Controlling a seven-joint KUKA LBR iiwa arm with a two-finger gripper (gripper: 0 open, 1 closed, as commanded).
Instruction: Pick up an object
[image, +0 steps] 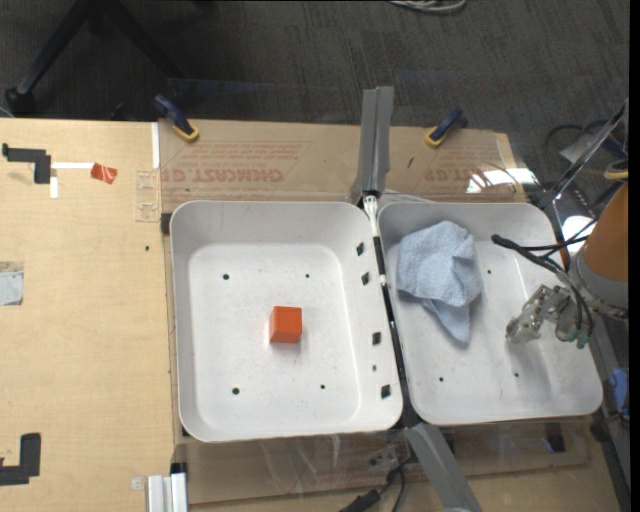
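Camera view: gripper (527, 322) low over the right bin (560, 400), near its right wall — finger spread cannot be made out, nothing seen held. Crumpled blue cloth (440, 270) lies apart, leftward. Orange block (286, 325) sits mid left bin (200, 300).

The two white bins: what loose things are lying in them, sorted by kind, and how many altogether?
Small orange-red block: 1, in the left shallow white bin
Crumpled light blue cloth: 1, in the right shallow white bin
Total: 2
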